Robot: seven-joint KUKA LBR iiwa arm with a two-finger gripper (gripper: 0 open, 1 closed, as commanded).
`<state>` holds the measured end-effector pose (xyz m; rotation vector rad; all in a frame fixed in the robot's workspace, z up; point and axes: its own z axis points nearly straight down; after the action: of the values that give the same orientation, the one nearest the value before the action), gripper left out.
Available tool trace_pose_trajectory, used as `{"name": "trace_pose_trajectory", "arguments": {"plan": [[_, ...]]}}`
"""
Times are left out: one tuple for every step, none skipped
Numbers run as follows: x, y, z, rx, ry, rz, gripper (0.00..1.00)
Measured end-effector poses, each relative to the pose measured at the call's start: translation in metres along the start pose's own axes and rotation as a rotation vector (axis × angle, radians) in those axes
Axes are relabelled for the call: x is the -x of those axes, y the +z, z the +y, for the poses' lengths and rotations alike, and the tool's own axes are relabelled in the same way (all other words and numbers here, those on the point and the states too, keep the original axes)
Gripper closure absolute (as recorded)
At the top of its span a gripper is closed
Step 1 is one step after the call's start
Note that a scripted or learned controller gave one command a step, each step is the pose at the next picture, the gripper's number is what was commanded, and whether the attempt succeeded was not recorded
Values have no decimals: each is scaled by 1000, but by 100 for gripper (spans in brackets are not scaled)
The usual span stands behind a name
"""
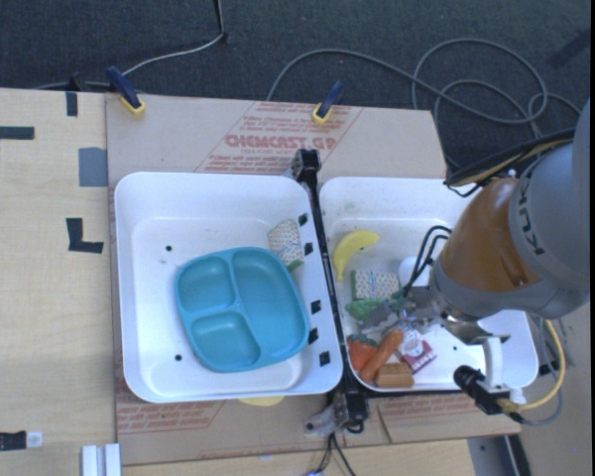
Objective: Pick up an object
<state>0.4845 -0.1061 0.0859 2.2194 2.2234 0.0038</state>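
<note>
My arm (516, 241) reaches into the right bin (428, 191), and I take the black divider (317, 256) between the two bins as my landmark; my jaws (409, 310) hang low over the clutter just right of that divider, toward its near end; I cannot tell from this slanted look whether they are apart or together, because my wrist and its cabling cover them, and nothing shows plainly held between them.

The things I might lift lie crowded to the right of the divider; a yellow banana (352, 248) sits closest to it, about halfway along its length; a patterned cloth piece (375, 285) lies just beyond the banana, nearer my jaws; a green leafy toy (365, 311) rests beside that; an orange carrot (385, 353) and a brown block (394, 375) lie at the divider's near end, touching one another.

Left of the divider, in the left bin (139, 266), a blue sectioned plate (240, 307) lies flat; a small pale patterned object (286, 235) rests between the plate and the divider; both bins stand on the cardboard-covered worktop (178, 137).
</note>
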Motion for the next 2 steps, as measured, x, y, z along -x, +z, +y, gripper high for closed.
{"name": "trace_pose_trajectory", "arguments": {"plan": [[2, -10, 0, 2, 2, -4, 100], [-28, -106, 12, -3, 1, -2, 100]]}}
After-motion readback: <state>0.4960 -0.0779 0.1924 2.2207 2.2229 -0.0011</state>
